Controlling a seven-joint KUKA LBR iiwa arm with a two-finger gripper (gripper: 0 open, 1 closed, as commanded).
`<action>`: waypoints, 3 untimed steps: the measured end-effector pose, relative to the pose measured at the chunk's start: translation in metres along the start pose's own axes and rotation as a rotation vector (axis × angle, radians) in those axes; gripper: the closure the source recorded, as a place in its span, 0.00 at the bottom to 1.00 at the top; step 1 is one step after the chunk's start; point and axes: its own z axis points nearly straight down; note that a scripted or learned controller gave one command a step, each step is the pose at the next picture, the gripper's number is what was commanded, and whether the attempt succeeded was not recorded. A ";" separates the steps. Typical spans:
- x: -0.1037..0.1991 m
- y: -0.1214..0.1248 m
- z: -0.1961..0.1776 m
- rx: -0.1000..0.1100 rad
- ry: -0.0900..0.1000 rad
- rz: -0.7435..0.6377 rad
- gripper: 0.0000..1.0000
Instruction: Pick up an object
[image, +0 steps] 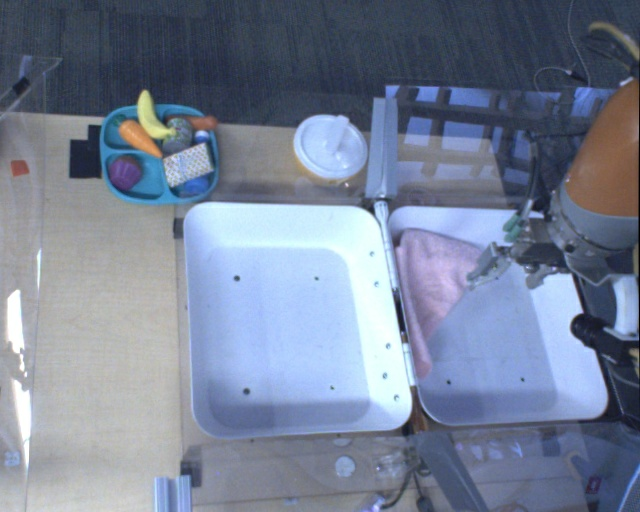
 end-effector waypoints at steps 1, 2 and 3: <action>-0.028 0.082 0.061 -0.001 -0.001 -0.210 0.00; -0.046 0.113 0.176 -0.012 -0.005 -0.261 0.00; -0.013 0.144 0.182 0.000 -0.005 -0.279 0.00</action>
